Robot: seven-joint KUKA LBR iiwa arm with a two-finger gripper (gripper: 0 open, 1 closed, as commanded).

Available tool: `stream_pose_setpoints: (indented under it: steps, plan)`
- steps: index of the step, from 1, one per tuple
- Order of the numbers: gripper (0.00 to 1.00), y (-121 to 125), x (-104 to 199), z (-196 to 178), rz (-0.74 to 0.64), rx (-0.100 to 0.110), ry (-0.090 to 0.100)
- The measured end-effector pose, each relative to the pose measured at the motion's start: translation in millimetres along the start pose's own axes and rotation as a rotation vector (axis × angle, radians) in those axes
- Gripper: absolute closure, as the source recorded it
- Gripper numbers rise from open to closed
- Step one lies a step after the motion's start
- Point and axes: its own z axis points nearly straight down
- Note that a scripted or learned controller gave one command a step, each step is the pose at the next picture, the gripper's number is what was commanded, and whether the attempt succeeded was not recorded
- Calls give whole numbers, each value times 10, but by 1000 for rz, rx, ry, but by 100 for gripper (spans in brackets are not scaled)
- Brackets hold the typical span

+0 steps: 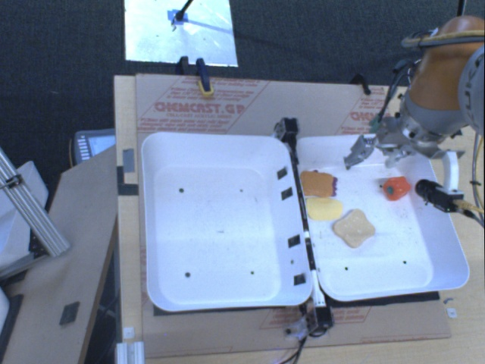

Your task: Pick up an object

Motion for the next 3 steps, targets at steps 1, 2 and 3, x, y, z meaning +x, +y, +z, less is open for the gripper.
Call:
stream_pose_setpoints:
  steps: [1, 2, 3]
  plan:
    - [100, 10, 1, -113, -2, -4, 0]
    - [100, 99, 1033, -261, -12, -3, 4]
    - [100, -523, 1267, -589, -5, 0, 2]
